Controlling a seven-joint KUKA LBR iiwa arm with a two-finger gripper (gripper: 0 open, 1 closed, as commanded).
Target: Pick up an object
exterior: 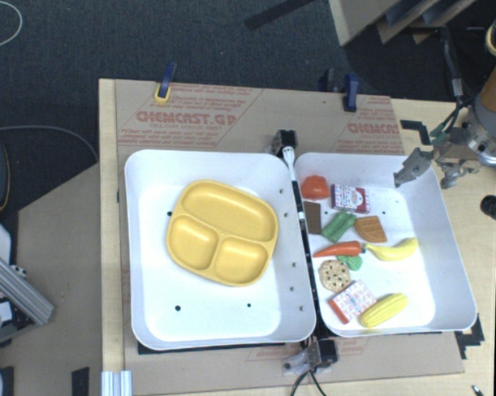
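The right bin (449, 265) holds several toy foods: a red tomato (315, 186), a maroon and white box (349, 197), a brown bar (313, 217), a green pepper (339, 225), a brown toast slice (370, 229), a banana (393, 250), a carrot (340, 249), a cookie (335, 274), a red and white packet (352, 301) and a corn cob (384, 309). My gripper (430, 173) hangs over the bin's far right corner, open, with nothing between its fingers. It is up and to the right of the box and the toast, apart from both.
The left bin (147, 295) holds a yellow divided plate (222, 231). Clamps sit on the board's far edge: a yellow one (163, 86) and a blue one (350, 89). A black bracket (286, 142) sits where the two bins meet at the back.
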